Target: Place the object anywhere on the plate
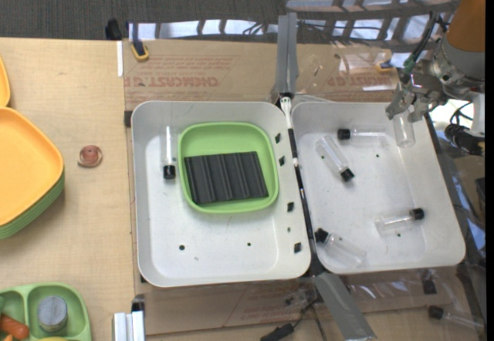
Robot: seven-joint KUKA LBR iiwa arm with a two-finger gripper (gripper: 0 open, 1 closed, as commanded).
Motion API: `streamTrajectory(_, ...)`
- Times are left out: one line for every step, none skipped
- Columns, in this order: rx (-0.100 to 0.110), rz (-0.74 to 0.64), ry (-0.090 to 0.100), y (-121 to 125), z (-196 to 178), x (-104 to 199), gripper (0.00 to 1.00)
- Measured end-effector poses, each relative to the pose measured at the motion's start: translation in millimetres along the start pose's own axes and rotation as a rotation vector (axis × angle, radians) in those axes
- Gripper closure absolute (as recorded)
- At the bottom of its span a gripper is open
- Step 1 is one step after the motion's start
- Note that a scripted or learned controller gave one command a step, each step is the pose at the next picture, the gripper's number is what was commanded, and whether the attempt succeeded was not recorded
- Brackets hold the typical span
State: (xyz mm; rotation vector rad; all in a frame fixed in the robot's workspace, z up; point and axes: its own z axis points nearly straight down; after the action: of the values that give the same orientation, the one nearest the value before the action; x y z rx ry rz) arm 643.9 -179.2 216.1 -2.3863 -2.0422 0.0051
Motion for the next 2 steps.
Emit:
streamTrajectory(0.0,-0.314,0.002,-11.4,51.3,-2.4,1.0)
streamTrajectory(-0.003,-0.452,0.001,-61.1,44.1,-15.8,1.0)
